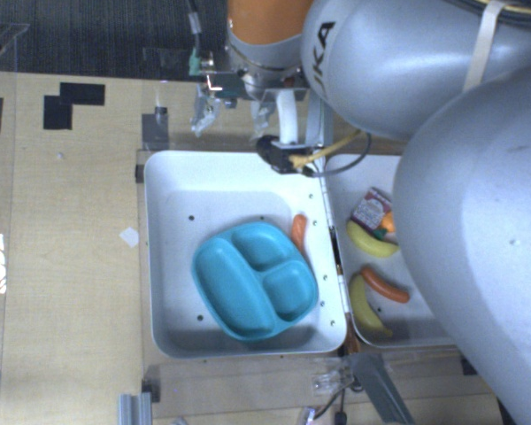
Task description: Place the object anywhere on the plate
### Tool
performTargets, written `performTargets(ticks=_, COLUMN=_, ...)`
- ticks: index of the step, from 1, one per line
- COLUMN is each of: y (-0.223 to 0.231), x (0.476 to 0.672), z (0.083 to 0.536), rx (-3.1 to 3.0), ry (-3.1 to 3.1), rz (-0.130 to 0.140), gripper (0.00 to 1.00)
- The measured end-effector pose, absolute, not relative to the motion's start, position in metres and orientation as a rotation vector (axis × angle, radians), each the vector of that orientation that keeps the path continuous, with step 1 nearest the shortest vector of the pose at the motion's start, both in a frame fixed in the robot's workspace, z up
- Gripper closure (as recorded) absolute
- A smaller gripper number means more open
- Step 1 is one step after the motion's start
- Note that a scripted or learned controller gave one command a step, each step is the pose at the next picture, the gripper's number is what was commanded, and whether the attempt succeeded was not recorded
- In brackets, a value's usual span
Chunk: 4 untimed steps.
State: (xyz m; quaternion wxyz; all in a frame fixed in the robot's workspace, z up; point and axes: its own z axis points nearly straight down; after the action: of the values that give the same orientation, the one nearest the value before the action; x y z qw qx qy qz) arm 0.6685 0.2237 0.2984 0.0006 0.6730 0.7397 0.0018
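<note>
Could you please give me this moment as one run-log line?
claw: above left bin's far edge, open, holding nothing | plate: in left bin | carrot: beside plate | right bin: bananas, sausage

Glossy grey arm (442,87), orange wrist band (265,3)

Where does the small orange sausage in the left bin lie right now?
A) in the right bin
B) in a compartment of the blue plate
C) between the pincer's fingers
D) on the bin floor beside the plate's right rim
D: the orange sausage lies on the bin floor against the right rim of the blue plate, outside its compartments.
</note>
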Motion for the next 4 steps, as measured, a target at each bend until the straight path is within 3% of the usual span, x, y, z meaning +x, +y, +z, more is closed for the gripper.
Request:
performTargets(ticks=1, y=0.232, x=0.669, z=0.327, rx=2.354, ry=2.079, rz=0.008, gripper=0.00)
performTargets(ticks=2, y=0.234, x=0.669, z=0.339, rx=2.345, ry=2.084, rz=0.017, gripper=1.00)
performTargets(ticks=3, y=0.218, x=0.655, z=0.437, rx=1.949, ry=2.458, rz=0.011, gripper=1.00)
performTargets(ticks=4, y=0.163, x=0.646, z=0.415, rx=2.143, ry=2.294, rz=0.005, gripper=1.00)
